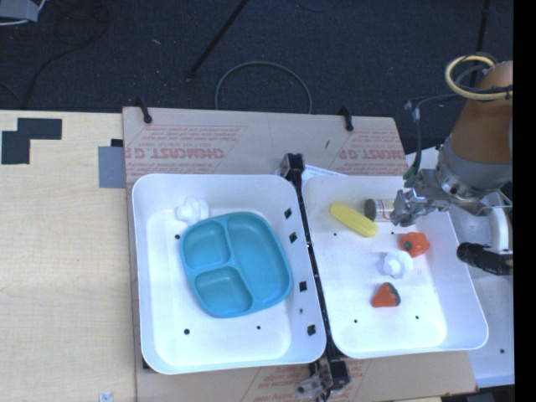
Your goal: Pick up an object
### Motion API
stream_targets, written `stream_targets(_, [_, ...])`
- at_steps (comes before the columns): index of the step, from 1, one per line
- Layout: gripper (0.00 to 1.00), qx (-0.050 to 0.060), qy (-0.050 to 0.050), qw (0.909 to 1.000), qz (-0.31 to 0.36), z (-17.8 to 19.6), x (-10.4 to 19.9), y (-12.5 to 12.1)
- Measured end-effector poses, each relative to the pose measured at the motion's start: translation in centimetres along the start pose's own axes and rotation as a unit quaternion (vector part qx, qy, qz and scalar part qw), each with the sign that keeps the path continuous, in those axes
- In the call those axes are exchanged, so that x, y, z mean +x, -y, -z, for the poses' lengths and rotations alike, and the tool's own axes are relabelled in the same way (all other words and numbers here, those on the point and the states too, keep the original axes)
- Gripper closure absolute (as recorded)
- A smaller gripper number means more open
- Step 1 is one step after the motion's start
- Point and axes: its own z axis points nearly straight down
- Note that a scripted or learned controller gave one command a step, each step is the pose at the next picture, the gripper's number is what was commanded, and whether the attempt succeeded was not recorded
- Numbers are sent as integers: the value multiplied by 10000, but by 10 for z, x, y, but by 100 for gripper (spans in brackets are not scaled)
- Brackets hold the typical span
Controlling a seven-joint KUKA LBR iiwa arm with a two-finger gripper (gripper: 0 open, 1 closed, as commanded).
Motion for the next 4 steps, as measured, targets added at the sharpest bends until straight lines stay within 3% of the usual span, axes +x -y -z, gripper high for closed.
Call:
stream_targets(1, [100,8,-3,10000,38,36,-1,-1])
stream_targets(2, [100,27,-18,10000,54,42,49,-2])
stream_targets(4, [100,47,-16,10000,48,17,148,-16])
